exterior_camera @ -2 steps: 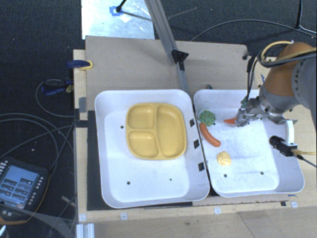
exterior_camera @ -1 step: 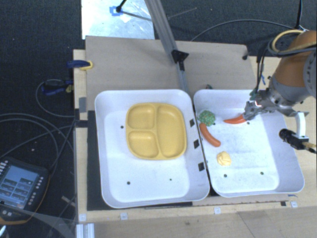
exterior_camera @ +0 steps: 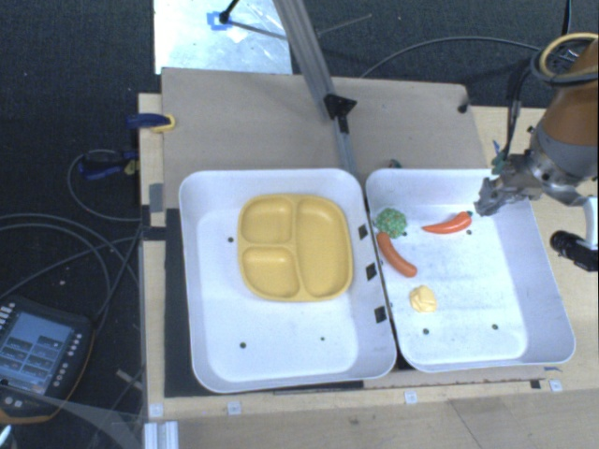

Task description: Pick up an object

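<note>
On the surface point(exterior_camera: 309, 110), in the right bin point(exterior_camera: 547, 279): red pepper point(exterior_camera: 447, 224) lying sideways, tip just left of the jaws point(exterior_camera: 488, 205), jaw spread too dark to tell.

Robotics lab: bench point(exterior_camera: 309, 87) with white bins point(exterior_camera: 281, 363), loose cables point(exterior_camera: 94, 241), teach pendant point(exterior_camera: 37, 349).

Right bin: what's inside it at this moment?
The right bin holds a broccoli piece, a sausage, a red chili and a small yellow item. The gripper hangs over its far right corner, covering that patch of floor.
</note>
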`<state>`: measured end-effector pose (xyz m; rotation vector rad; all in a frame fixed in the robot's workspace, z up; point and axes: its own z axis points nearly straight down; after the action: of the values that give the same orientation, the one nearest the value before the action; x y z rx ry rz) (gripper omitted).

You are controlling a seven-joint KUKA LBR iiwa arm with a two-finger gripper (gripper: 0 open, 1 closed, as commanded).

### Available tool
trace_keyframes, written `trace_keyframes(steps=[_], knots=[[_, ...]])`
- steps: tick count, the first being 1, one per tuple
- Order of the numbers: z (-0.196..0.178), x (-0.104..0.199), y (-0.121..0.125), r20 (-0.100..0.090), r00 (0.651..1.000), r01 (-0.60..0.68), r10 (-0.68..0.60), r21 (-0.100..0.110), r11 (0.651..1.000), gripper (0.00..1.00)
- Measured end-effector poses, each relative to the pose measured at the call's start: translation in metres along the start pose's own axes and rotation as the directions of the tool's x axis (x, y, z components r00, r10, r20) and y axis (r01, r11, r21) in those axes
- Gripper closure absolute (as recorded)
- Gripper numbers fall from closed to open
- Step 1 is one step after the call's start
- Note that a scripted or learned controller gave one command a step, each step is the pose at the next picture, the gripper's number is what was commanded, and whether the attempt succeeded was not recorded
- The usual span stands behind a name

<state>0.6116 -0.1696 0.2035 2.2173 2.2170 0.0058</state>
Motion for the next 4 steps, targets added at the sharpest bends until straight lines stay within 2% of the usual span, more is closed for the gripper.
trace_keyframes(steps=[1,2,4], knots=[[-0.065,0.003,0.005,0.001,1.000,0.007,-0.007,-0.003,1.000,1.00],[-0.056,0.065,0.003,-0.004,1.000,0.011,-0.011,0.006,1.000,1.00],[-0.056,0.183,-0.019,-0.004,1.000,0.012,-0.012,0.007,1.000,1.00]])
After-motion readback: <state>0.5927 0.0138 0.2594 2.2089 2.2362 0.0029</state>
